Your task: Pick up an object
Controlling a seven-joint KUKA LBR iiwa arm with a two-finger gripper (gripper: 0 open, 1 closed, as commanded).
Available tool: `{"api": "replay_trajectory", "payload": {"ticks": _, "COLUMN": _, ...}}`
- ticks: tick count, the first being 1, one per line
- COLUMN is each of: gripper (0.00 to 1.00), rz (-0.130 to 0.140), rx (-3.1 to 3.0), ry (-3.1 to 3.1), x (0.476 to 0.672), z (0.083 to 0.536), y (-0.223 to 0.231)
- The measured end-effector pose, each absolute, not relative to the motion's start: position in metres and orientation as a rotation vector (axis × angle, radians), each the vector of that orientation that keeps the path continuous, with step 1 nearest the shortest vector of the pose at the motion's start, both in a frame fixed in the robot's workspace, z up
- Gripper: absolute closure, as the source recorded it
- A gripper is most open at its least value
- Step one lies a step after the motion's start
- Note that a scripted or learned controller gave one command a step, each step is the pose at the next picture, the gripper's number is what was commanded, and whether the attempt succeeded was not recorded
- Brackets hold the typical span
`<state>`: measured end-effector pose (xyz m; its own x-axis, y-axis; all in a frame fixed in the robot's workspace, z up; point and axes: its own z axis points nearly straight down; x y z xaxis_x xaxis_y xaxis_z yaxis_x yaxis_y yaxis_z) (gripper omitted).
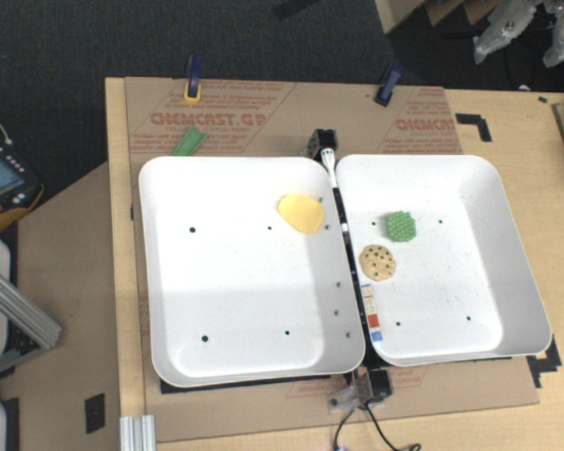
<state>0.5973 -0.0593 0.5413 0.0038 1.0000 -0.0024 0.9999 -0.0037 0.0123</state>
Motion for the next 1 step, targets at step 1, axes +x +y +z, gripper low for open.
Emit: {"api": "replay_trajectory", "payload": {"ticks": 1, "gripper": 0.00, "rz": 0.002, "rx": 2.207, "ry": 2.242, "x": 0.5746, "z": 0.5354, "y": 0.0740}}
